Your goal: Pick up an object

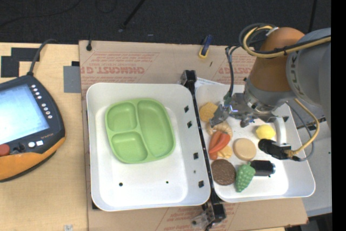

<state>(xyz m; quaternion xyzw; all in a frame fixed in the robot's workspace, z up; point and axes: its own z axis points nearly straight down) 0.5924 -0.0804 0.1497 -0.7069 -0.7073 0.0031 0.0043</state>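
A: So where was the hand [226, 112]?

B: Low in the right bin [303, 181], at its left side, hanging from the grey arm [303, 70] with the orange band. I could not tell its state or whether it had hold of anything; the metal parts blurred together over the toys.

A: And what lay nearest?

B: A tan, rounded piece, perhaps a pastry [208, 111], sat just beside the hand toward the divider. Directly below the hand lay an orange-red carrot [219, 142], tapered, its long axis slanting from upper right down to lower left. My guess was that any grasp would turn on that short drop, closing across the carrot's narrow width.

A: Further out?

B: A flat beige disc [244, 149], a dark brown cookie [223, 171] with a matte face, a knobbly green piece [244, 177], and a smooth yellow lemon [265, 132]. All looked like hard moulded plastic.

A: The other bin?

B: The left bin [102, 181] carried a glossy green divided plate [140, 131], well apart from the hand. Both bins sat on the cardboard-covered bench [135, 59].
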